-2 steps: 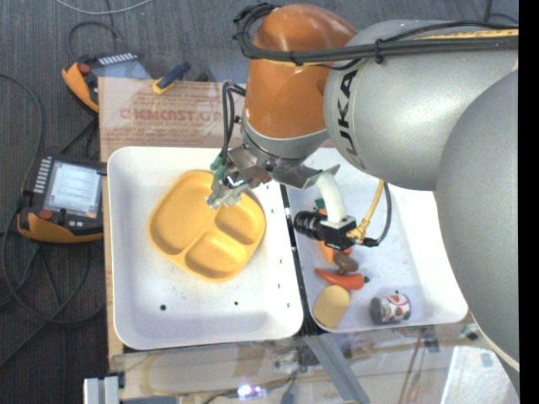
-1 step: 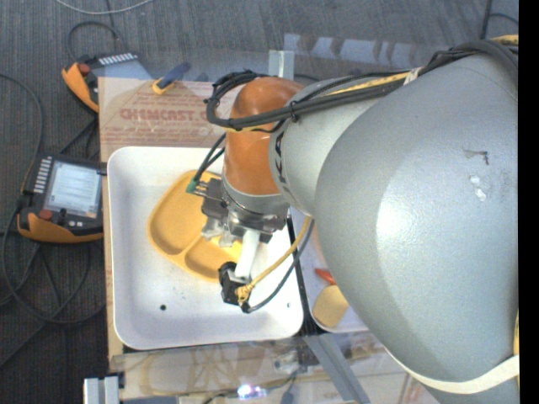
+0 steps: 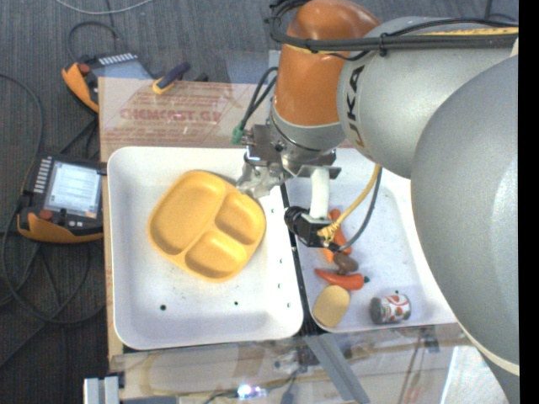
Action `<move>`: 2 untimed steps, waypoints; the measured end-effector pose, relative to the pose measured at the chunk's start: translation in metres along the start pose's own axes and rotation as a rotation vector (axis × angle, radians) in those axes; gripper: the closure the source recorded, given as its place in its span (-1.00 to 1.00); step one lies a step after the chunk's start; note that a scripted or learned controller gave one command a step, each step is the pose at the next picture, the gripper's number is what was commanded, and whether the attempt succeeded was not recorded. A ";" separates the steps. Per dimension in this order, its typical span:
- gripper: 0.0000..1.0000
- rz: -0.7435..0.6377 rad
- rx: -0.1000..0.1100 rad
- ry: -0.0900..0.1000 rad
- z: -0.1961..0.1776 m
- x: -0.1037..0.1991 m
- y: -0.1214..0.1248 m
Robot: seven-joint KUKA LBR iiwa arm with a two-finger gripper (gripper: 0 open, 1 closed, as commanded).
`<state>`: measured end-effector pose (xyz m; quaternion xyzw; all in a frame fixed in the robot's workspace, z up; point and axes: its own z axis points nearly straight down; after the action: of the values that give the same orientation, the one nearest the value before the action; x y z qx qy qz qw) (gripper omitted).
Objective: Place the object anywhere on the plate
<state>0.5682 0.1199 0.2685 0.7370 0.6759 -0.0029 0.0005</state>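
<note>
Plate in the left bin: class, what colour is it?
Yellow-orange all over; the plate, with its three compartments, shows best in the camera view.

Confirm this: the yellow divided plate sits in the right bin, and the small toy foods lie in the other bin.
Not right. The camera view shows the yellow divided plate in the left bin; the small toy foods lie in the right bin.

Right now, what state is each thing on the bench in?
Yellow divided plate: upright, tilted in left bin, nothing on it.
Gripper: over the plate's upper right rim.
Toy chili pepper: lying in right bin.
Small can: on its side.
</note>
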 end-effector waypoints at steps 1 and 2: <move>1.00 0.182 0.004 0.002 0.152 0.027 -0.065; 1.00 0.039 0.000 0.000 0.010 -0.004 -0.073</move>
<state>0.4950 0.1217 0.2590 0.7499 0.6615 -0.0030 0.0006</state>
